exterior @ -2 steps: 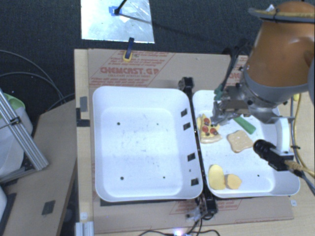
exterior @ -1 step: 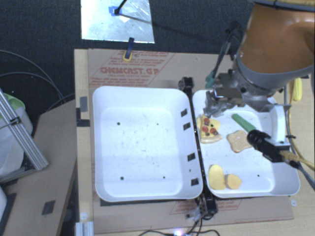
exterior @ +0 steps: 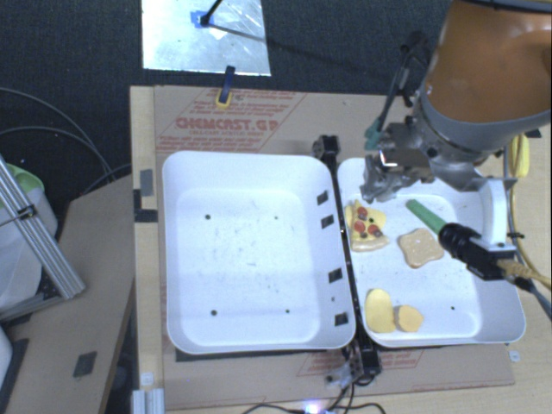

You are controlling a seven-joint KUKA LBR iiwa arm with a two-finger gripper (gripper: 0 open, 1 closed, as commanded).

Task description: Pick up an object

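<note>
The right white bin (exterior: 466,317) holds several toy foods. A pizza slice (exterior: 366,226) with red toppings lies near its left wall. A tan toast slice (exterior: 419,247) sits to the right of it. A green stick-shaped piece (exterior: 423,211) lies behind the toast, with its far end hidden under the arm. A yellow piece (exterior: 378,309) and a smaller orange-yellow piece (exterior: 409,319) rest side by side near the front wall. My gripper (exterior: 378,186) hangs over the bin's back left corner, just behind the pizza slice. Nothing shows in its grasp.
The left white bin (exterior: 250,248) stands beside the right one, with black clips (exterior: 329,222) along the shared wall. Both bins rest on cardboard (exterior: 233,119). A shiny metal sheet (exterior: 205,24) lies on the dark floor behind. An aluminium frame (exterior: 34,231) stands at the left.
</note>
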